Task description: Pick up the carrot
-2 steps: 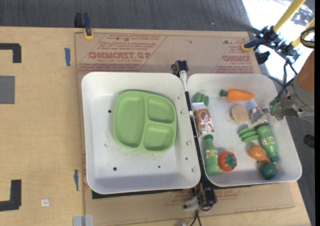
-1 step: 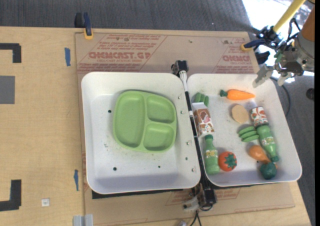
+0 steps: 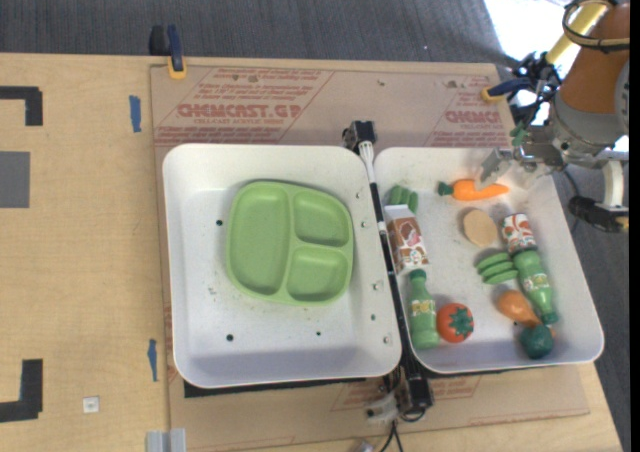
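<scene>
The carrot (image 3: pixel 478 190) lies on its side near the upper edge of the right bin (image 3: pixel 578 270), orange body pointing right and its green top toward the left. It sits on bare floor, apart from its neighbours, which probably suits a grasp from above. The gripper (image 3: pixel 503 162) hangs just above and to the right of it, in the upper right of the frame, with the arm (image 3: pixel 592 90) and its orange band behind. The fingertips look to be at or just over the carrot's thick end, but the view is too small and cluttered there to tell whether the fingers are apart or together, or whether they touch the carrot at all. Nothing shows the carrot lifted; judged from this, the pick is not yet done.

Below the carrot, toward the lower right, lie a tan oval piece (image 3: pixel 480 229), 2 green bottles (image 3: pixel 533 280), a tomato (image 3: pixel 455 322) and a small box (image 3: pixel 407 242) by the dividing wall. The left bin (image 3: pixel 190 240) holds 1 green sectioned plate (image 3: pixel 292 242) at the frame's centre left, well apart from the work.
</scene>
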